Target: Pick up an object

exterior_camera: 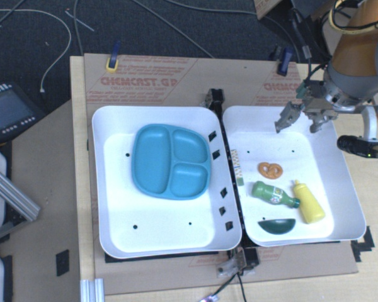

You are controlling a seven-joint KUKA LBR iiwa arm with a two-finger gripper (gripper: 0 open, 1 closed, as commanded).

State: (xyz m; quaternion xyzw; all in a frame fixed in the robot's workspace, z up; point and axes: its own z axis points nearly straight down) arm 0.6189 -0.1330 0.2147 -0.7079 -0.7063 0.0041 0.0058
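Things to pick: a little pretzel (pixel 270 170), a green bottle (pixel 274 194), a yellow bottle (pixel 309 202) and a dark green bowl (pixel 277 226) all lie in the right bin (pixel 255 128), in its near half, close together.
Closest pair: the green bottle and the yellow bottle lie just beside each other, maybe touching.
Left bin (pixel 110 175): it has a blue plate (pixel 171 162) with three parts in it (nothing sits on the plate).
Gripper (pixel 298 122): it hangs over the far part of the right bin, its two fingers spread apart with nothing between them.
Gap: the gripper is well apart from all four things.
Step now: I think this is the start, the reaching part; nothing is picked up yet.
Next move: the arm needs to go toward the near side of the bin, choose one thing, come down over it, and squeeze.
Easy choice: the pretzel is nearest to the gripper and lies a bit on its own, so it looks like a fair first try.
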